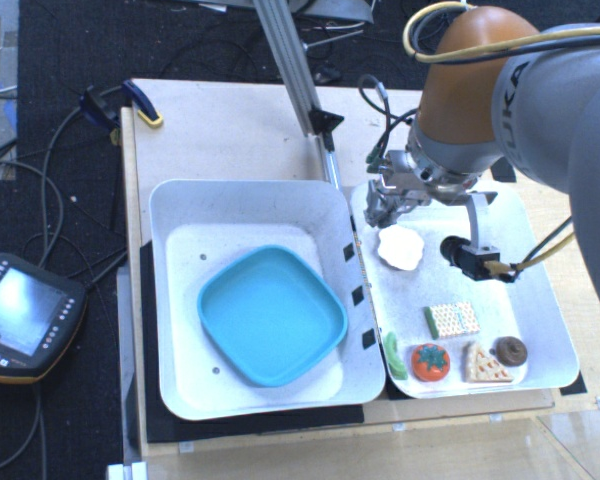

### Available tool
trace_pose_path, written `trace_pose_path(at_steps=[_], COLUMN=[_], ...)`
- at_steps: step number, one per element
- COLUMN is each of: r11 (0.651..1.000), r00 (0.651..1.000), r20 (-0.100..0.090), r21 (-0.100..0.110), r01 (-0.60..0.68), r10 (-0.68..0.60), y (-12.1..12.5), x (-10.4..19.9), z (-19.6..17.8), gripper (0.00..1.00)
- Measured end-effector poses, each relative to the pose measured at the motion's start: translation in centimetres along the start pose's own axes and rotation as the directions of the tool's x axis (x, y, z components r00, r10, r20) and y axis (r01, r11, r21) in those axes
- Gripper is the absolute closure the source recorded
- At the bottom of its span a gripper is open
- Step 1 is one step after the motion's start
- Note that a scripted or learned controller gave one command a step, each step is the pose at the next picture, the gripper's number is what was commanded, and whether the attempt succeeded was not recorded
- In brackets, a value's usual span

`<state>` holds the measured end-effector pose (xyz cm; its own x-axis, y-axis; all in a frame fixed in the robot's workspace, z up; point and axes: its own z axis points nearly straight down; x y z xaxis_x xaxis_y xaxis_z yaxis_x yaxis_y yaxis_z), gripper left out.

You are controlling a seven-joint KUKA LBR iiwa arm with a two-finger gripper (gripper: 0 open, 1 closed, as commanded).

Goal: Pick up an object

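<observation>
White and rounded, an object (401,248) is seen lying in the right bin (545,298), just below and right of the claw (385,204). Whether the claw is open or closed cannot be told. Nearer the camera than the white object, a checkered block (452,319), a red tomato (430,361), a pizza slice (486,364) and a brown doughnut (510,350) are laid. Left of it, a blue tray (271,314) is held in the left bin (180,218).

This is a robotics lab or test cell. A grey industrial arm (540,88) reaches over a plywood worktop (230,128) that bears two white bins (170,218). A teach pendant (25,313) lies on the dark carpet among loose cables (60,188), and an aluminium rail (290,58) slants overhead.
</observation>
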<state>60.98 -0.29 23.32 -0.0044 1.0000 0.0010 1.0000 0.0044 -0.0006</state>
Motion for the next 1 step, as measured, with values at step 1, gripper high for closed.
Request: trace_pose_path(at_steps=[1], r11=[1.000], r00=[1.000], r20=[0.000], r21=[-0.001], r01=[0.000], r10=[0.000], y=[-0.56], x=[5.15], z=[-1.03], gripper=[1.00])
